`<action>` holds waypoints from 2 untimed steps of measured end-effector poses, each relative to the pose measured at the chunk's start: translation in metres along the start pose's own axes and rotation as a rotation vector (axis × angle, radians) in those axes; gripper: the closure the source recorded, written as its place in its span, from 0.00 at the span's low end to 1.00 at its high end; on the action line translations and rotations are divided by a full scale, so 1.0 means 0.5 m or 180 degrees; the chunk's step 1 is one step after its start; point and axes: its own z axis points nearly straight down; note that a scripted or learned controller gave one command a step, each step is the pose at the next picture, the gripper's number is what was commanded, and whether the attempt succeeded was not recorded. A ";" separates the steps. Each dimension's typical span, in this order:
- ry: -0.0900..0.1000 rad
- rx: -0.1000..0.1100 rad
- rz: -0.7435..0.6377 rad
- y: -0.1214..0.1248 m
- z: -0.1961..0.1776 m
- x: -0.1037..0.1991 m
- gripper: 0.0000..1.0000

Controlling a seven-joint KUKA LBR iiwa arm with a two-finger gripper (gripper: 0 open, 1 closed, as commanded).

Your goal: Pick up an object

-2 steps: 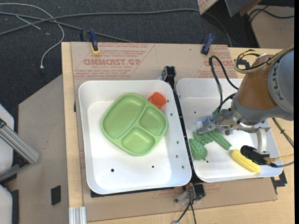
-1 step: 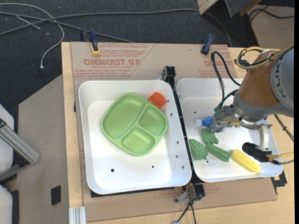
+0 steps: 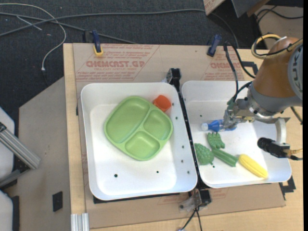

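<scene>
My gripper is low in the right bin, near its middle. Its tip is at the right end of a small blue and white object lying on the bin floor. Just in front of that lie a green leafy toy, a green broccoli-like piece with a long green stem, and a yellow corn cob. The arm's grey and orange wrist rises to the right and hides the bin's far right corner.
The left bin holds a green divided plate with a small orange object at its far right edge. A black divider rail runs between the bins. Blue clamps grip the cardboard's far edge.
</scene>
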 end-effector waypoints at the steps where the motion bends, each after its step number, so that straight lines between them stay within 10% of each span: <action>1: -0.0001 -0.0008 -0.0005 0.016 -0.121 0.012 1.00; 2: 0.0003 0.0009 -0.0001 0.018 -0.139 0.012 1.00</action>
